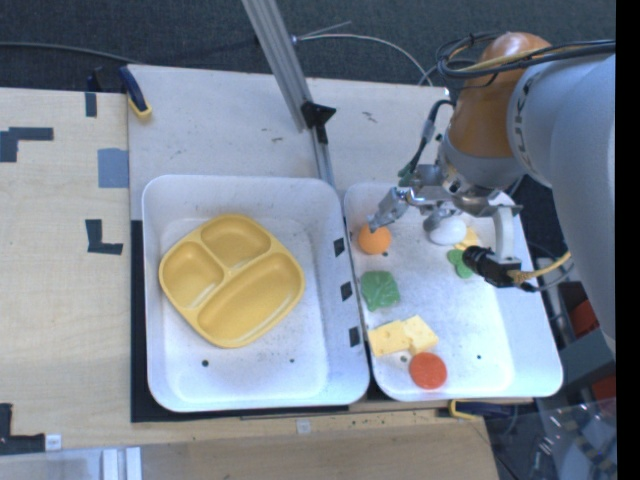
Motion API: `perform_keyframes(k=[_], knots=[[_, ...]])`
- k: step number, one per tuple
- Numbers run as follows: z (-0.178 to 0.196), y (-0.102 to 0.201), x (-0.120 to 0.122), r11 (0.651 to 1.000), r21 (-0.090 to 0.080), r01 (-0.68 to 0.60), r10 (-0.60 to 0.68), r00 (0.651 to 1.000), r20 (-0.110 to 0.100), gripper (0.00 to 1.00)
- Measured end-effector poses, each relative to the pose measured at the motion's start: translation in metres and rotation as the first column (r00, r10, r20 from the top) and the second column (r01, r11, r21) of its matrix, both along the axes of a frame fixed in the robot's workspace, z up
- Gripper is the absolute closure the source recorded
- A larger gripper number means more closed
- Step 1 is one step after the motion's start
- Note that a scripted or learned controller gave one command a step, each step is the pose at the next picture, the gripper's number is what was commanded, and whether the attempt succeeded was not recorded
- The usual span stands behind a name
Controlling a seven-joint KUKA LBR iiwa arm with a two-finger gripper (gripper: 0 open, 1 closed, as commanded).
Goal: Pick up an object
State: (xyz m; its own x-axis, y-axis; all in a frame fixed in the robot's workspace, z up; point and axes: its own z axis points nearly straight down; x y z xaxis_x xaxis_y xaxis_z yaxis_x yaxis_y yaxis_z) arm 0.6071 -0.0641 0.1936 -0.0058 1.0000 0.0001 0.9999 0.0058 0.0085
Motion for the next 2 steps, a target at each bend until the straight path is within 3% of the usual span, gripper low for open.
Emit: perform_keyframes(k=[1, 2], knots=[[-0.109, -0.108, 0.056, 1.000, -0.003, 0.009, -0.009, 1.000, -0.013, 0.00], [-0.105, -0.063, -0.024, 1.000, 0.001, 0.006, -0.006, 1.000, -0.013, 0.00]])
